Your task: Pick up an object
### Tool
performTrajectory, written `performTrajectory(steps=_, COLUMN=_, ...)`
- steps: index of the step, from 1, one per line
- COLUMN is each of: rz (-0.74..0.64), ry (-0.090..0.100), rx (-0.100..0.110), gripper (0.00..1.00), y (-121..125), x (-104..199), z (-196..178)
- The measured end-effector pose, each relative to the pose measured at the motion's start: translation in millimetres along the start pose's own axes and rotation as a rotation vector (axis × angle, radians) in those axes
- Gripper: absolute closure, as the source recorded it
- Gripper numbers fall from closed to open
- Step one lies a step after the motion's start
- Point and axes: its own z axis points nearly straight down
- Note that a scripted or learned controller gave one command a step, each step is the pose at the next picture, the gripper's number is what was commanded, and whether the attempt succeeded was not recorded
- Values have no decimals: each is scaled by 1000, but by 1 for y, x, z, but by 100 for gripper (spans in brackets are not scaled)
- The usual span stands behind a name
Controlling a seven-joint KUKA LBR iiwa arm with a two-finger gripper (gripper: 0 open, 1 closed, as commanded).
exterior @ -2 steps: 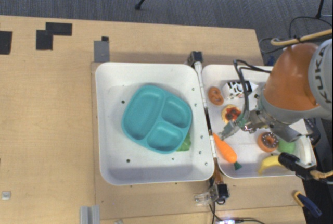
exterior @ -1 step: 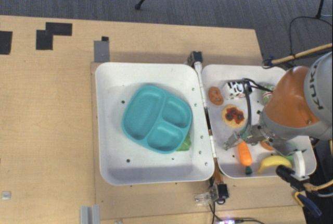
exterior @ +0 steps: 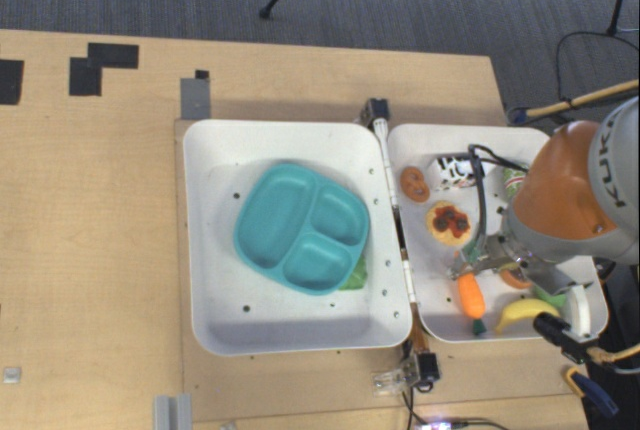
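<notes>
The right bin (exterior: 432, 326) holds several toy foods: an orange carrot (exterior: 470, 297), a yellow banana (exterior: 524, 311), a small pizza round (exterior: 449, 222), a brown cookie (exterior: 414, 183), a black-and-white item (exterior: 455, 168) and a green item (exterior: 515, 181). My gripper (exterior: 474, 266) hangs low in this bin, just above the carrot's top end and below the pizza round. The arm's orange band (exterior: 560, 193) hides the bin's right part. No object can be seen held by the gripper.
The left bin (exterior: 215, 318) holds a teal divided plate (exterior: 303, 227), with a green piece (exterior: 354, 278) poking out under its lower right corner. A divider rail (exterior: 393, 208) separates the two bins. Black cables run along the arm.
</notes>
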Motion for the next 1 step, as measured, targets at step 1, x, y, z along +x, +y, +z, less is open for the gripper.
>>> performTrajectory(steps=1, rz=545, ry=1, rx=7, gripper=100, y=8, x=45, z=-138)
